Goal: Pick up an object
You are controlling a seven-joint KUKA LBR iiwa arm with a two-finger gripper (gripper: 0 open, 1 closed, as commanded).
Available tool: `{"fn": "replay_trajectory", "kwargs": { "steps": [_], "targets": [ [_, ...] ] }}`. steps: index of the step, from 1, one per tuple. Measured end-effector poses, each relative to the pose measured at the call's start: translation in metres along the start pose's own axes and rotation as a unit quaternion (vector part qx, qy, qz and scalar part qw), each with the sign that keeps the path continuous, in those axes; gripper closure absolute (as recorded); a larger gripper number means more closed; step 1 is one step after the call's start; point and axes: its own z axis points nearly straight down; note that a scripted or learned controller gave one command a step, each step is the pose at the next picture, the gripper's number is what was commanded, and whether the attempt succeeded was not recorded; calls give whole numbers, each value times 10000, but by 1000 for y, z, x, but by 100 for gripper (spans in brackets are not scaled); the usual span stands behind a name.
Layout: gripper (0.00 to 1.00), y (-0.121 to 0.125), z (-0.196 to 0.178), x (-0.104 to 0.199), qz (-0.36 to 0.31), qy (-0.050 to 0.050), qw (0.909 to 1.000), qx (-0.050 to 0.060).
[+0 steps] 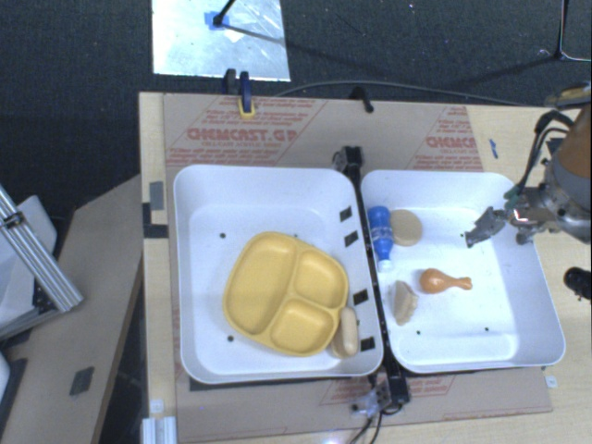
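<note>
- The tool [483,229] hangs over the right-hand edge of the right bin [532,340], reaching in from the right; whether it is spread or pressed together I cannot tell from this slanted view, and nothing shows between its tips.
- Nearest candidate for the pick is the orange drumstick toy [445,282], lying on the bin floor below and to the left of the tool, apart from it.
- A blue bottle [379,232] lies against the bin's left wall, with a round tan disc [405,228] touching or just beside it, and a beige wedge [404,302] sits lower, near the same wall.
- The left bin [199,248] holds a yellow divided tray [285,292] with a pale bread-like piece [347,331] resting at its lower right corner.
- Risk: the drumstick is rounded and tapered, so a grip on the thin end may squeeze it out sideways or let it roll away.
- Risk: a descent straight down from here would probably land on bare bin floor, closing on nothing.
- Risk: the bottle and disc crowd the wall, so a reach there could jam a tip against the divider [365,248] or nudge both things without catching either.
- Risk: the bench [305,128] and bin could shift if the tool presses too hard.
</note>
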Motion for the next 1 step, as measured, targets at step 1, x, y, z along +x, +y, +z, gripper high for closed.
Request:
{"fn": "replay_trajectory", "kwargs": {
  "steps": [1],
  "targets": [
    [0, 1, 42, 4, -1, 2, 10000, 4]
  ]
}}
